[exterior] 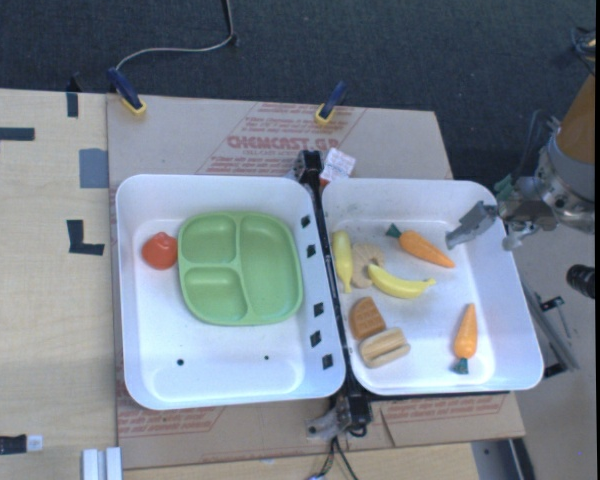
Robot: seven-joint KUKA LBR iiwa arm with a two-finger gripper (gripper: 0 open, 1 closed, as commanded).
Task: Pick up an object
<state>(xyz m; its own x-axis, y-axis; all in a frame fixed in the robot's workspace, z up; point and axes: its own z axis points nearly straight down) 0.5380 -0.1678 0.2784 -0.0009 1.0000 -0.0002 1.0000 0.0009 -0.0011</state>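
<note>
So the top of the frame is all dark blue-grey carpet [400, 28], with a thin pale cable [223, 18] snaking down from the top edge. Left side is a light wood benchtop [30, 298] with a few black tape marks [5, 143] and a grey patch [93, 166] stuck on it. In the middle there's a brown cardboard sheet [270, 138] with red printing, held at its upper edge by two blue-and-yellow clamps [127, 90], and the lighting's pretty even and bright.
</note>
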